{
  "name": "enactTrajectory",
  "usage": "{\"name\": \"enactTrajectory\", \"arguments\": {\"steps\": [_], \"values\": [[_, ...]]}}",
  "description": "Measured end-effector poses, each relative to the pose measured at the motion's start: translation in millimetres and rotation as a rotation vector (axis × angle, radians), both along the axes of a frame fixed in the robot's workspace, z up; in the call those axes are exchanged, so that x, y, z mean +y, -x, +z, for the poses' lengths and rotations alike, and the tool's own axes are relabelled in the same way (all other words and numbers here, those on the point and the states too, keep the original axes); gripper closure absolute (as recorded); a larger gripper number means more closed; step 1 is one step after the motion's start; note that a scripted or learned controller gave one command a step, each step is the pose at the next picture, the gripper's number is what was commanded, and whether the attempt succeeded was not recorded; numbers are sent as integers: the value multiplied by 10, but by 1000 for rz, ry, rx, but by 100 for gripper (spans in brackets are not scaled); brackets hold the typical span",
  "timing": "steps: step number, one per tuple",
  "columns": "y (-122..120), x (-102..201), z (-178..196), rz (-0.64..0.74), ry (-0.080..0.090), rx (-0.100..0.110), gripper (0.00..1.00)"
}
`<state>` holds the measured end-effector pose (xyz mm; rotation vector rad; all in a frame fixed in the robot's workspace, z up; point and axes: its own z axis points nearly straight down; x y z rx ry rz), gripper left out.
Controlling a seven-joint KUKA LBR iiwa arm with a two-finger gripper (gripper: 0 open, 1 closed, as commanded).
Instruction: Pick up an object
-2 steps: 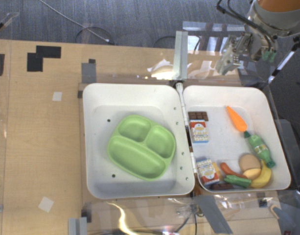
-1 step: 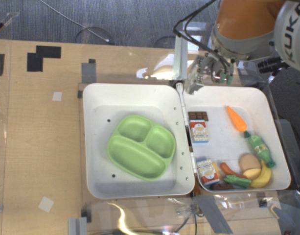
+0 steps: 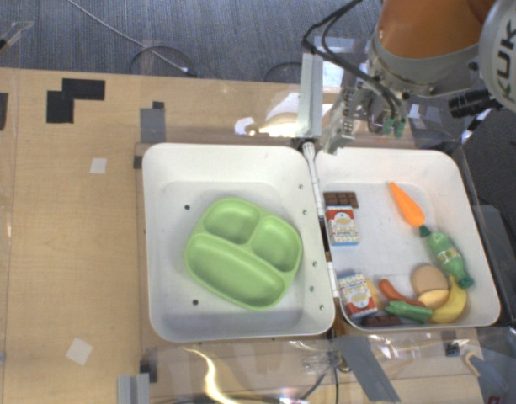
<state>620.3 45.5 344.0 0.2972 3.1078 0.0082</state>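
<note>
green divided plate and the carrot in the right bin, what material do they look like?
Green divided plate: likely moulded plastic, matte to satin; uniform colour, rounded compartment ridges, soft highlights. Carrot: probably toy plastic; flat even orange, smooth surface, though rubber or foam can't be ruled out.

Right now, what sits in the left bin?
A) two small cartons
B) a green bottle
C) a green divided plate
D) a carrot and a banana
C: the green divided plate lies alone in the left bin, while the carrot, banana, green bottle and cartons are all in the right bin.
</note>
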Motion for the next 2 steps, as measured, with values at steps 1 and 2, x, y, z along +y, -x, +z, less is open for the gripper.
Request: {"name": "enactTrajectory", "arguments": {"steps": [1, 2], "values": [[-20, 623, -391, -96, -1, 15, 100], [35, 128, -1012, 187, 5, 13, 100]]}}
